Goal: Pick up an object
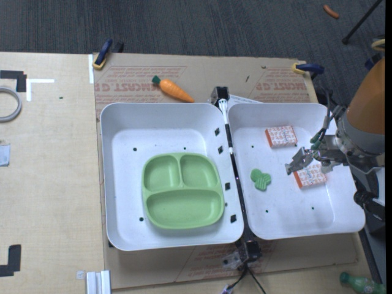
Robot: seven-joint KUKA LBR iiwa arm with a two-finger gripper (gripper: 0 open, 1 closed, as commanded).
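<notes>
Gripper (pixel 301 162) hangs in the right white plastic bin (pixel 343 222), right of centre, touching a small orange-patterned flat packet (pixel 311 177); whether it is open or closed I cannot tell.

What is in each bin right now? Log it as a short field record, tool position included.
left bin: green divided plate
right bin: two orange-and-white boxes, one near the back, one under the tool; small green piece
outside bins: toy carrot on the cardboard behind the left bin
tool: low over the right bin, beside the nearer box
arm: enters from the right
</notes>
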